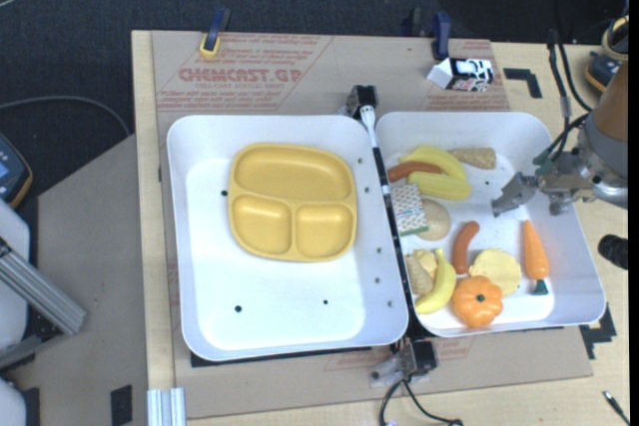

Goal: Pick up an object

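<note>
yellow divided plate (293, 202), cardboard sheet (250, 70), blue clamp (440, 33)

The bench (319, 65) is a pale wooden board covered with brown paper printed in red lettering, and two shallow white bins sit on it side by side, the left bin (200, 244) touching the right bin (569, 299) along their inner edges. Near the back edge a yellow clamp (211, 43) and a blue clamp (440, 33) grip the board. Just beside the right bin's far rim lies a small black-and-white item (461, 73), possibly a toy, though it is too small to tell.
</note>
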Motion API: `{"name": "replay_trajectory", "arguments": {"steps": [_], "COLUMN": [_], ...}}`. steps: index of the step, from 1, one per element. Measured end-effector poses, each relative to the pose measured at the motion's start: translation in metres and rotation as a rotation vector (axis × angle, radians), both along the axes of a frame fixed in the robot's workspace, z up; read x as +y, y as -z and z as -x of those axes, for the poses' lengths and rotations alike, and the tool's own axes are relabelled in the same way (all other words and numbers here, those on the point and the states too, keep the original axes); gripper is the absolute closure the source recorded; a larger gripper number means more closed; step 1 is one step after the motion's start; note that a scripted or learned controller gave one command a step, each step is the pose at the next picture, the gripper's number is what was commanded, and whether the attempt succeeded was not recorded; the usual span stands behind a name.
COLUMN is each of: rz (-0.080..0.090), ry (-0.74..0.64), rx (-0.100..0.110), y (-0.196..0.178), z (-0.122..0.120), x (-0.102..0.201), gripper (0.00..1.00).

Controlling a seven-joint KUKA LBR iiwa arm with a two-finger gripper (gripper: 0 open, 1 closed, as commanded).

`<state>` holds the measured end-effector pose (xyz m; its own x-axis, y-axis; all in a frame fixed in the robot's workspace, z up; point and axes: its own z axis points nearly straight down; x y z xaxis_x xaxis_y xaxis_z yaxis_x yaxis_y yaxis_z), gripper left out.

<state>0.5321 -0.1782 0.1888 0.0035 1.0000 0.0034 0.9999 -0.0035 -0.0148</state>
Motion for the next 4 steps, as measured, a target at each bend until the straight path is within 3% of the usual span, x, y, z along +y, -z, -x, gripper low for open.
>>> {"name": "replay_trajectory", "arguments": {"steps": [1,3,4], "rz": [0.003,0.002,0.001], "ry": [-0.004,-0.003,-0.004], "rx": [-0.015,-0.012,-0.01], "y": [-0.008,0.088,0.105], "z": [-0.003,-0.017,-0.016], "x": [0.0,-0.004,-0.003], "gripper": [0.0,0.0,0.0]}}
